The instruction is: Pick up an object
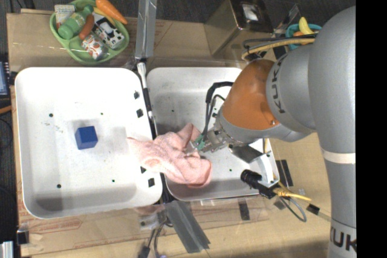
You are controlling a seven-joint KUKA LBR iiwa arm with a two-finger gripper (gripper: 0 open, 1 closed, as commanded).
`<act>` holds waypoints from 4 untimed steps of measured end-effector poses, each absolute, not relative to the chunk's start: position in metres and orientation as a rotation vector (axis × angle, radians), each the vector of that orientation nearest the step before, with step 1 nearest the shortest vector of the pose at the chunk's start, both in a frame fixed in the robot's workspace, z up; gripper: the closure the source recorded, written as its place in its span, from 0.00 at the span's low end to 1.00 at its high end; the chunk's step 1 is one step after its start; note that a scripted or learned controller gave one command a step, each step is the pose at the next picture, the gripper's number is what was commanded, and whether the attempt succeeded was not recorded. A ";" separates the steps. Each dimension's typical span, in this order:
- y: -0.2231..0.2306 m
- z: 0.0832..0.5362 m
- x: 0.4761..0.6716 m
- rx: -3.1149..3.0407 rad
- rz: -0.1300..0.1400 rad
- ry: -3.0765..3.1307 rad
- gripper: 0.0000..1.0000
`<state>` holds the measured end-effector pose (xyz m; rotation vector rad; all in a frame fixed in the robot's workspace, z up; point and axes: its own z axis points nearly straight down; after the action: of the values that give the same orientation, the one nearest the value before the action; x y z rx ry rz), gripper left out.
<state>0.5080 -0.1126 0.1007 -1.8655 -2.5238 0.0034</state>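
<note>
The hand (201, 143) is down in the right-hand white bin (181, 78), at the edge of the crumpled pink cloth (172, 157) that drapes over the divide between both bins. I cannot tell how its grip stands. Nothing looks lifted; grasping and raising are left, and a small blue cube (86, 136) sits in the left white bin (36, 148).

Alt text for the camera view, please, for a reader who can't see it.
A grey and orange arm reaches from the right into the right bin, its pincer down at a pink cloth draped over the divider between two white bins. A blue cube sits in the left bin; a green bowl of toy food stands behind.
</note>
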 end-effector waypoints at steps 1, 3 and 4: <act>-0.113 0.101 0.508 -1.866 0.003 -2.524 0.00; -0.102 0.091 0.581 -1.630 0.002 -2.684 0.00; -0.116 0.115 0.532 -1.617 0.001 -2.691 0.00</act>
<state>0.5322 -0.1160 0.1151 -1.6171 -2.6914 0.0007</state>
